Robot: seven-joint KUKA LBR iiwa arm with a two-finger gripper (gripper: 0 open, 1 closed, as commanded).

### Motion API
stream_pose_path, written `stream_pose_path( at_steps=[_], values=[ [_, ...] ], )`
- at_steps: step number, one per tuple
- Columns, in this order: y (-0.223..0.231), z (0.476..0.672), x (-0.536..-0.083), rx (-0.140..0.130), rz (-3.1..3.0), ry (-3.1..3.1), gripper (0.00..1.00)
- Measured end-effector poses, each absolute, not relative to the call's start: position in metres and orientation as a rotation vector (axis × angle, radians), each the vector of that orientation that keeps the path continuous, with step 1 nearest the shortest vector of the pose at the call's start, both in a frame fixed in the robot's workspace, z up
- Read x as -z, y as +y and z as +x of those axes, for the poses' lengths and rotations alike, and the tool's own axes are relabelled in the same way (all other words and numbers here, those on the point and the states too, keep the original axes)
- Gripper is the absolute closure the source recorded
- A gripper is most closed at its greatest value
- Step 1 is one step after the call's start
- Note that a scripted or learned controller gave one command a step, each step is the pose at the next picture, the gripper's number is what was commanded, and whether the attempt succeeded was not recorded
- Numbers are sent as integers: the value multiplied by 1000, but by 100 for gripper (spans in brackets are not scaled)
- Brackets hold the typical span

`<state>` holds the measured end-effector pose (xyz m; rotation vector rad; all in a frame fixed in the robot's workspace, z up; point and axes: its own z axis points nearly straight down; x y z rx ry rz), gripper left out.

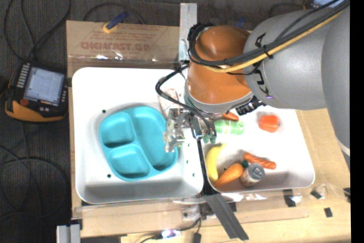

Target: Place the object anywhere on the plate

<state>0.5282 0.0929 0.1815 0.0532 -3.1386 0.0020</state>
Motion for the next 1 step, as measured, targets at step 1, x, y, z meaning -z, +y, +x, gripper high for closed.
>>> stream_pose_path(
  at_steps=[1],
  values=[
    [152, 496, -243, 3, 602, -3082, 100]
  ],
)
